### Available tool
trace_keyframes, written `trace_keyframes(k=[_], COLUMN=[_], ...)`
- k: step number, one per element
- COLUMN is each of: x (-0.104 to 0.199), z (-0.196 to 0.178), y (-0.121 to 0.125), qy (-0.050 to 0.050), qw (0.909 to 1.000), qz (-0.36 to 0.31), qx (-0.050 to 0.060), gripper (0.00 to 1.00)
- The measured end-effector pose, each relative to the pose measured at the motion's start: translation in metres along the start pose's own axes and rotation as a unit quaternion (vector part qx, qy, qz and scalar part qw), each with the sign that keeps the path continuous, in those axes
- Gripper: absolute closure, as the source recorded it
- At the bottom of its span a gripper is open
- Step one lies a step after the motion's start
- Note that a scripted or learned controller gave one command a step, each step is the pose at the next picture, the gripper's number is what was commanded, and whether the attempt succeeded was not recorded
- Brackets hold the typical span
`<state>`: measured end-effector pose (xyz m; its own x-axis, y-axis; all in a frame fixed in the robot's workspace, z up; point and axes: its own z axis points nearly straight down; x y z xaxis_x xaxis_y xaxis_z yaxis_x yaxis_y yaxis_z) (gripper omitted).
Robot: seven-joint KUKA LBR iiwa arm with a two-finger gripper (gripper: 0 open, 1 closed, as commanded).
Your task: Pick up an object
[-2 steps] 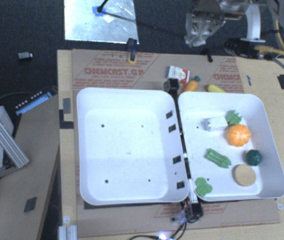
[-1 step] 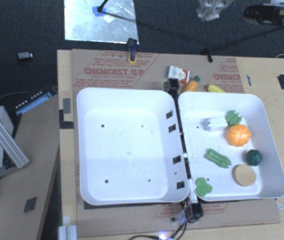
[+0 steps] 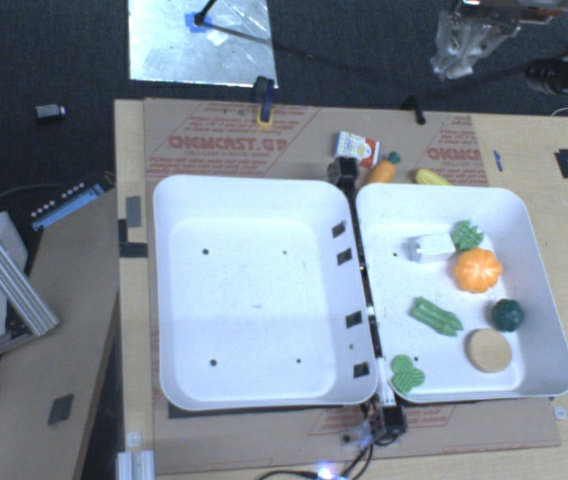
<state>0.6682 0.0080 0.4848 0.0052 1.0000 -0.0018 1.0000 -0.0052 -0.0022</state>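
Six small items lie in the right bin (image 3: 539,268); the hand's (image 3: 461,56) state is unclear.

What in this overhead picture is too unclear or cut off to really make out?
- Gripper, camera view: blurred and translucent, so how the jaws stand is unreadable.
- Arm, camera view: cut off by the top edge.
- Small packet behind the right bin: print too small to read.
- White object beside the orange: too washed out against the bin to identify.

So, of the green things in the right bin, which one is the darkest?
The round dark green ball at the right side, just above the tan disc. The other green pieces are lighter and leafy or long in shape.
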Motion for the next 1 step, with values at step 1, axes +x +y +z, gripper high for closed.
trace_keyframes(k=[1], x=[0.0232], z=[-0.0336], y=[0.0000], qy=[0.001], qw=[1.0000], qz=[-0.005], qx=[-0.004], gripper=[1.00])
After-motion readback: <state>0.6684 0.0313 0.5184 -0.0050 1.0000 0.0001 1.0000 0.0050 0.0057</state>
